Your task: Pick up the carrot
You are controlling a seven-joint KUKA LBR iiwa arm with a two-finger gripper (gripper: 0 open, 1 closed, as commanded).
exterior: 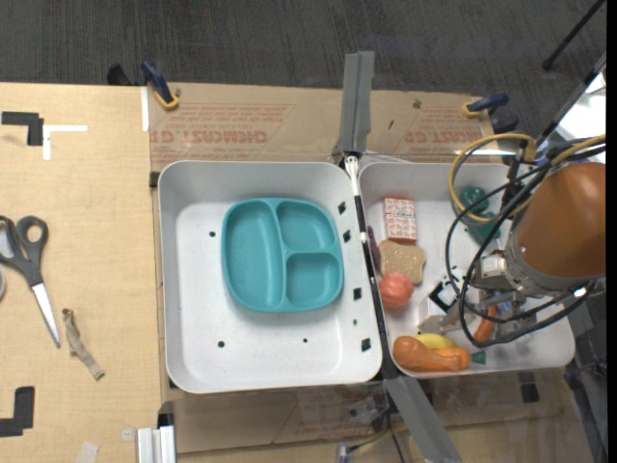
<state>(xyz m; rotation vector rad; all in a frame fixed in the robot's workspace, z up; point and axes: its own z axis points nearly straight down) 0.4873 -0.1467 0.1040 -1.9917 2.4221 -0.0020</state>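
A fixed overhead camera looks down at a slant on a workbench. At the far left, on a tan bench surface, a pair of grey-handled scissors lies with its blades pointing toward the lower right, and a small strip of scrap lies just beside the blade tips. Farther right, brown cardboard is clipped under two shallow white bins set side by side. The left bin holds a teal divided plate with three compartments, sitting near the middle of the bin. The right bin holds a cluster of toy foods: a small red and white box near the back, a slice of brown bread just below it, a round pinkish-red fruit touching the bread's lower edge, and along the front wall a long orange-brown piece shaped like a sausage or bun with a yellow item resting against its top. A teal object sits near the back of this bin, partly behind cables. The carrot, orange, lies toward the front right of the right bin, just right of the yellow item, largely covered by looping black and yellow cables. The gripper hangs right above the carrot, below the arm's orange band; cables and the wrist hide the fingertips, so how wide the jaws stand, and whether they hold anything, cannot be told.
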